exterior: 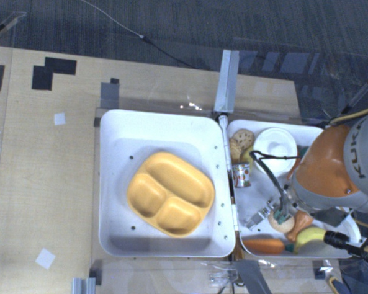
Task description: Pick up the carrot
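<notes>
Two white bins side by side on the bench. Left bin (117, 170) holds a yellow tray (170, 192) with three compartments, lying at a slant near the middle. Right bin (248, 209) is crowded: cookie (241, 140) at the top left corner, white bowl (276, 146) just beside it, small can (241, 174) below the cookie against the left wall. Carrot (264, 245) lies flat along the front wall of the right bin, orange, long axis roughly left to right. Just right of it a banana (309, 237), and above them a round pale item (281, 224) – type not clear. Arm (332, 168) comes in from the right, orange band over the bin's right half; gripper (273, 211) is low in the bin, above the carrot and apart from it – whether it is wide or narrow, cannot tell, and nothing is seen held
</notes>
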Available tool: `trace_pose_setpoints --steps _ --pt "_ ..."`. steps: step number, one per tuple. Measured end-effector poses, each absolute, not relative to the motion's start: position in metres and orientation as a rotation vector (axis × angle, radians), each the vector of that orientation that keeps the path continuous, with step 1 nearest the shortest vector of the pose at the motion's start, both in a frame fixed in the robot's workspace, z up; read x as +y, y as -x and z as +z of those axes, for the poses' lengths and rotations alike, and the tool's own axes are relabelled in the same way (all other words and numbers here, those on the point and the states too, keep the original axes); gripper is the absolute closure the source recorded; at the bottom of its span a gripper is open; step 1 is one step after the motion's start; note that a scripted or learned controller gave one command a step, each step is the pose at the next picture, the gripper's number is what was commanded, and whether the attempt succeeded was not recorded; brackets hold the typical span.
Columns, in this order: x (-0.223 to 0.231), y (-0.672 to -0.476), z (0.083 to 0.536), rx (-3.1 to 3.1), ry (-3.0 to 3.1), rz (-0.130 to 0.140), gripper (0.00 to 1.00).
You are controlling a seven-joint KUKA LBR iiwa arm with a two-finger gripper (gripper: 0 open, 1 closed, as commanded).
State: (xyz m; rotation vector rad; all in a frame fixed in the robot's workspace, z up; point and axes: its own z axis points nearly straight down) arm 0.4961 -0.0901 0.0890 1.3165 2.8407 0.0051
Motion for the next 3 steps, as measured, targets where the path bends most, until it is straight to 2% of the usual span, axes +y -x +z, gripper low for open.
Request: trace_pose_setpoints --steps 1,2,3 --pt "-0.0891 -0.4998 0.1019 2.837 -1.302 0.012 1.00" --pt "-0.0889 -0.4995 0.1015 2.838 -1.302 0.011 0.00" --pt "-0.0889 -0.4995 0.1015 2.838 -1.302 0.011 0.00"
